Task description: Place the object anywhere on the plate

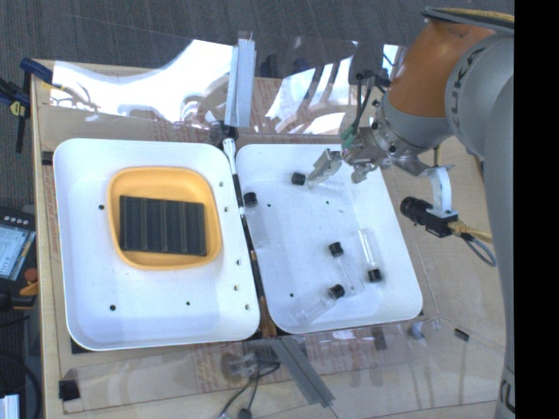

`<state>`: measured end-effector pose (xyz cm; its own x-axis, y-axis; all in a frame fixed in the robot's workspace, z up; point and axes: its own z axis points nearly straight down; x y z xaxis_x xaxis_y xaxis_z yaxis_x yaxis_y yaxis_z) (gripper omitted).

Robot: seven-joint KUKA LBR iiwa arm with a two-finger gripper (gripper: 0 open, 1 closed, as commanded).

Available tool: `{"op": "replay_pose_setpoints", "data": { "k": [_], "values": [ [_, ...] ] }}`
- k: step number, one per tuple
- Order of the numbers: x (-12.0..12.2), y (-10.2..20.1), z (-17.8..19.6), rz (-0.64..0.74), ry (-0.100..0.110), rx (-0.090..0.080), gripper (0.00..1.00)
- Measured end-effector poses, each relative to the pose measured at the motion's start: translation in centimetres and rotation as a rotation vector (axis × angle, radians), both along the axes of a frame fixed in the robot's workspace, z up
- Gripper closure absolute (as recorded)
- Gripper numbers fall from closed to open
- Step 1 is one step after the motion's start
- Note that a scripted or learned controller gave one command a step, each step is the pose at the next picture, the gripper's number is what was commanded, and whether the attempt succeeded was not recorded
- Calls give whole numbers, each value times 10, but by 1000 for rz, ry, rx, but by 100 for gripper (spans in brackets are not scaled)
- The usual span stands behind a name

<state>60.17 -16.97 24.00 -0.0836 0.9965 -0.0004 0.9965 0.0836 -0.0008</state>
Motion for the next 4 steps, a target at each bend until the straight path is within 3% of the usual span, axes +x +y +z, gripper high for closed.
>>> {"op": "replay_pose_setpoints", "data": {
  "k": [4],
  "values": [
    [0, 0, 0, 0, 0, 0, 0]
  ]
}}
